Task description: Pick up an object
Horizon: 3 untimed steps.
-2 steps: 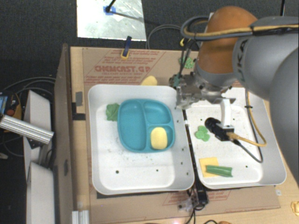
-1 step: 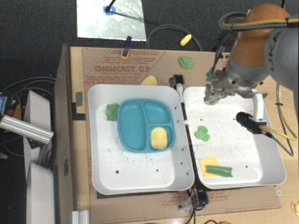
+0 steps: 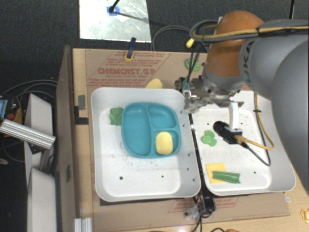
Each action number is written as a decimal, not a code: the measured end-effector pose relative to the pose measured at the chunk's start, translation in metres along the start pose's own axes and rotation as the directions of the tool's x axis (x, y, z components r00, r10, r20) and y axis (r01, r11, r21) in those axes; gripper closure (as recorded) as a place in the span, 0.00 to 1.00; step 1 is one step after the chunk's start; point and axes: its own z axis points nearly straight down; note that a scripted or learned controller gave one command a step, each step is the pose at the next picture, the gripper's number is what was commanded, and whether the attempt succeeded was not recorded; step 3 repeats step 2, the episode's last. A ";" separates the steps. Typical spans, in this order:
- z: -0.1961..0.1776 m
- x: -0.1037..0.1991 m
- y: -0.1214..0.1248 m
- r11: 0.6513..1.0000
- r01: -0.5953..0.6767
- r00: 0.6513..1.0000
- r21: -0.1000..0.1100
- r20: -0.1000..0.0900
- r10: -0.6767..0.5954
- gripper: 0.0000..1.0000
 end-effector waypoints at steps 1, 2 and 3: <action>-0.033 -0.136 -0.037 1.000 -0.022 1.000 -0.004 0.009 0.022 1.00; -0.031 -0.127 -0.035 1.000 -0.007 1.000 -0.002 0.003 0.007 0.00; -0.031 -0.127 -0.035 1.000 -0.007 1.000 -0.002 0.003 0.007 0.00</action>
